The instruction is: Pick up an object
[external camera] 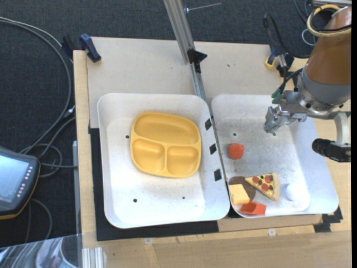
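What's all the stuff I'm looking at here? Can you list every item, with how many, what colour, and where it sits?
Bins: two, white, side by side on the bench.
Divided plate: one, yellow, middle of the left bin.
Ball-like toy: one, red-orange, middle of the right bin.
Pizza slice toy: one, yellow with red spots, near front of the right bin.
Cheese-like block: one, pale yellow, front left corner of the right bin.
Small flat piece: one, red-orange, front edge of the right bin.
Round object: one, white, front right of the right bin.
Clamps: two, blue, back corners of the bench.
Metal pole: one, silver, rising behind the bins.
Arm: one, orange and grey, right side.
Gripper: one, grey, over the right bin's back part.
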Tool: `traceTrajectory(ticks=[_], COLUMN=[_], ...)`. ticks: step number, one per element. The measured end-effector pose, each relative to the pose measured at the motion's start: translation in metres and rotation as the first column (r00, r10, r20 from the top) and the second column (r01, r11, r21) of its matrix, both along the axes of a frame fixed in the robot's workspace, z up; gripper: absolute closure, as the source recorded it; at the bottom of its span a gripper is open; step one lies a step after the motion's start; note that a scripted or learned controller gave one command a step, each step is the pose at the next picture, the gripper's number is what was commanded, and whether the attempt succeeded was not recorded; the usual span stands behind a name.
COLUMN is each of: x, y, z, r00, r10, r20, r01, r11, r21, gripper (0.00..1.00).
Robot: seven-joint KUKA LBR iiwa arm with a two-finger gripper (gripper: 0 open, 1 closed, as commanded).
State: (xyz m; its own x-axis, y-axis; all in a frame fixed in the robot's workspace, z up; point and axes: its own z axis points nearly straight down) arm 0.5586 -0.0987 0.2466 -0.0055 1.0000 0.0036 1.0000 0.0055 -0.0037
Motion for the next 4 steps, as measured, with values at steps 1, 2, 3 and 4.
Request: traceTrajectory(ticks=[1, 2, 3, 4], x=[-0.011, -0.03, -0.051, -0.057], y=[0.051, 0.096, 0.145, 0.189], z=[-0.012, -0.019, -0.014, -0.011], r00=[1.0, 1.0, 1.0, 1.0], r10=[0.0, 0.0, 0.002, 0.002], r20=[-0.001, -0.001, -0.001, 0.003], r01=[0.0, 0.0, -0.002, -0.002], r11=[1.0, 1.0, 1.0, 1.0], r21=[0.0, 0.0, 0.0, -0.001], gripper=[1.0, 1.0, 1.0, 1.0])
